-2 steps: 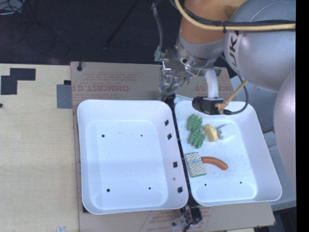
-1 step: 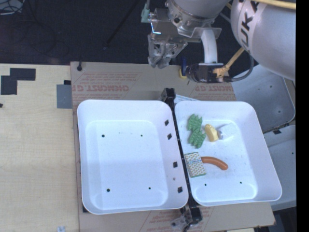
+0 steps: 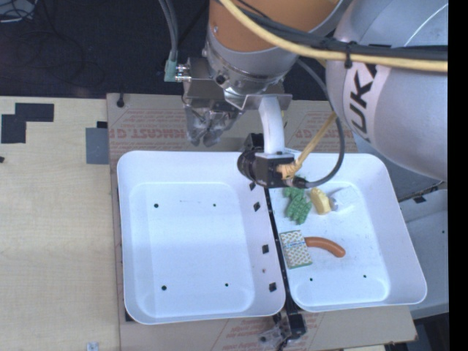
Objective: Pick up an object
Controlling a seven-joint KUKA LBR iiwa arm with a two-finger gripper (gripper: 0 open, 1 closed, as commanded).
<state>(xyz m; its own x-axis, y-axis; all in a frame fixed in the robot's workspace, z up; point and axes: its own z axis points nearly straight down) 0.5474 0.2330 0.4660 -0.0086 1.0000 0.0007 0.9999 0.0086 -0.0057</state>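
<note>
Camera view looks down on the grey arm with its orange band, bulking over the far edge of the surface. Two shallow white plastic bins sit side by side: the left bin and the right bin. The end effector hangs just past the left bin's far rim; whether it is released or clenched I cannot tell. Against the right bin's left wall lie a green studded block, a checked square pad, an orange sausage-shaped piece and a small yellow piece.
</note>
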